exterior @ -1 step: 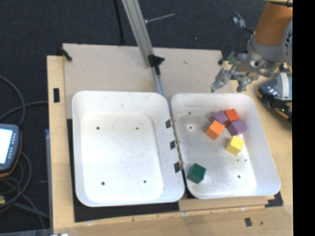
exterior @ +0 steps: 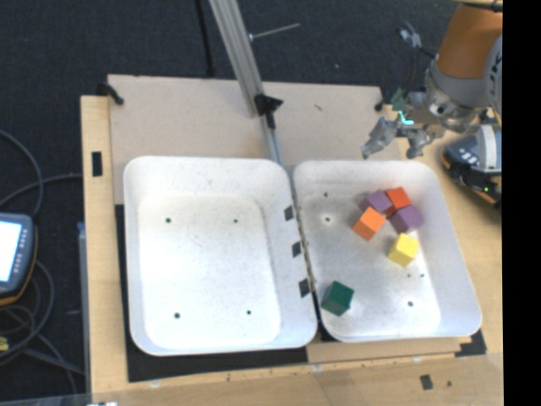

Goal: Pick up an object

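In the right bin [exterior: 439,311] lie several small blocks. Two purple blocks [exterior: 376,201] [exterior: 408,218], a red-orange block [exterior: 398,199] and an orange block [exterior: 368,223] cluster near its far side. A yellow block [exterior: 404,249] sits just in front of them. Alone near the bin's front left corner is a green block [exterior: 337,298]. My gripper [exterior: 395,145] hovers above the bin's far rim, apart from every block, its fingers spread open with nothing between them.
The left bin [exterior: 144,328] stands beside the right one. A slanted metal rail [exterior: 241,53] rises behind the two bins. A handheld screen [exterior: 13,256] and cables lie off the bench at the left.
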{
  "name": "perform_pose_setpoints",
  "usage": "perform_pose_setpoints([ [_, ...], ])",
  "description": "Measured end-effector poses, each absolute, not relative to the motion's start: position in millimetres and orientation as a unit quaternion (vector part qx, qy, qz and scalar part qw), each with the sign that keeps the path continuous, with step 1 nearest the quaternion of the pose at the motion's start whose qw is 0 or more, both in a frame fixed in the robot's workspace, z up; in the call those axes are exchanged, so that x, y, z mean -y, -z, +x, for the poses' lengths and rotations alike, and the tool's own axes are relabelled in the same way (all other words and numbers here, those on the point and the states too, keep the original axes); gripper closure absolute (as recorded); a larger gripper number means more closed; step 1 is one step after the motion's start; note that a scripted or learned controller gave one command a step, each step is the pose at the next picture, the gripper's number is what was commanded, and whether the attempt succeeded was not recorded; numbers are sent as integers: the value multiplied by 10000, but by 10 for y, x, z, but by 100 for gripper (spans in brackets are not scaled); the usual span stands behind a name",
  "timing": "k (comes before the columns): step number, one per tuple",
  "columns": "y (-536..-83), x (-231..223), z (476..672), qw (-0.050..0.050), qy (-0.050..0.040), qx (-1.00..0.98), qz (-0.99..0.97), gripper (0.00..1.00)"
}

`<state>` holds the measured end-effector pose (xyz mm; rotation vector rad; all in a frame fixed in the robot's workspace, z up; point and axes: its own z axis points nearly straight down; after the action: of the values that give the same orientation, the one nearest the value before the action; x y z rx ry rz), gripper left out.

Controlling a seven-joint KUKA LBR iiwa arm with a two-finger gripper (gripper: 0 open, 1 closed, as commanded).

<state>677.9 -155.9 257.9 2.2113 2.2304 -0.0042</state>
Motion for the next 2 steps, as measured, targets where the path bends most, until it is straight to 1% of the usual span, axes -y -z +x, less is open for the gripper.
perform_pose_setpoints([
  [1,-1242,1796,6415,82,-51,-7089,7053,0],
  [2,-1215,1793,6404,70,-51,-7079,7062,0],
])
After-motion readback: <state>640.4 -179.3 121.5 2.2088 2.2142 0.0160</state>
